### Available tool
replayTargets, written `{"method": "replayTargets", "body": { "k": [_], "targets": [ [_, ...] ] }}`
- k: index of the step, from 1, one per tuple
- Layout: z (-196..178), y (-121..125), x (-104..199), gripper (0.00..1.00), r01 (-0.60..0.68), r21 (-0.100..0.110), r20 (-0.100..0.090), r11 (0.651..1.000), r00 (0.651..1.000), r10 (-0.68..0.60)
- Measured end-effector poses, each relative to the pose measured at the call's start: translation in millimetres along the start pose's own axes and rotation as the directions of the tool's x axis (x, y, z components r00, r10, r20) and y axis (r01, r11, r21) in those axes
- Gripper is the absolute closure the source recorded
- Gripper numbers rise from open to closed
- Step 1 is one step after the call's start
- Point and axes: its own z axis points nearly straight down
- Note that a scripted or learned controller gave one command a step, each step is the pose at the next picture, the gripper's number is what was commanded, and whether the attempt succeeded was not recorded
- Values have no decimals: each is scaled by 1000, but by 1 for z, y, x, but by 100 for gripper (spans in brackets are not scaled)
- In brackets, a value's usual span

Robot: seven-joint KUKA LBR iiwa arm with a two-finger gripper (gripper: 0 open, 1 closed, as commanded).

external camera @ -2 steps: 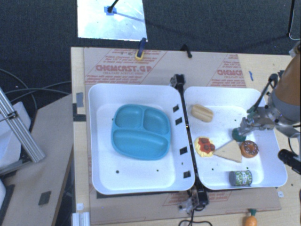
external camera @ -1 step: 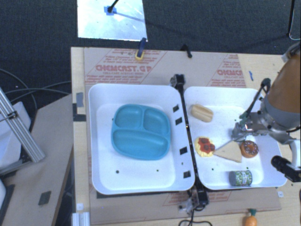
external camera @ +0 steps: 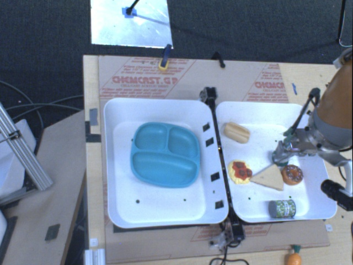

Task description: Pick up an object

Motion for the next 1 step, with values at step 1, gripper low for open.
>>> {"method": "replayTargets", "body": {
  "k": [1],
  "targets": [
    [11,-3,45,100,1,4,-1,1000,1000,-1]
  ]
}}
